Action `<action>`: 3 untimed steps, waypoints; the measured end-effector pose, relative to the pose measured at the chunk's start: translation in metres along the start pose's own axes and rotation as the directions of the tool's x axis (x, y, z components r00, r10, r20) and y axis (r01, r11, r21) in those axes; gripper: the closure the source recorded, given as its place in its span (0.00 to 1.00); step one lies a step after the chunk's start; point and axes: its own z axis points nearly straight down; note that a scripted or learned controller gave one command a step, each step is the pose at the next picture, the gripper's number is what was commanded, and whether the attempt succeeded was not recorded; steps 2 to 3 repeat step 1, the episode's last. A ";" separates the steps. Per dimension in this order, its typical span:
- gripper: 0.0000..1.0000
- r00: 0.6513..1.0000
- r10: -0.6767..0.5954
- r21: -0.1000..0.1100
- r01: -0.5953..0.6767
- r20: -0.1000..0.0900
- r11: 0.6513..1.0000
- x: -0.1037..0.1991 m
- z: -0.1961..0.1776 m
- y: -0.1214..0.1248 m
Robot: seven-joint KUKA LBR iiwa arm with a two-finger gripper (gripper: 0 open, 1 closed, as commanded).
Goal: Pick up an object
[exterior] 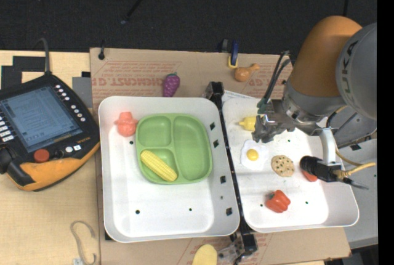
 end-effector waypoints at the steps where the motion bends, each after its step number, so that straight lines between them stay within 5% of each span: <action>1: 1.00 1.000 -0.002 0.000 0.002 0.001 1.000 0.000 0.001 0.001; 3: 1.00 1.000 -0.002 0.000 0.002 0.001 1.000 0.000 0.001 0.001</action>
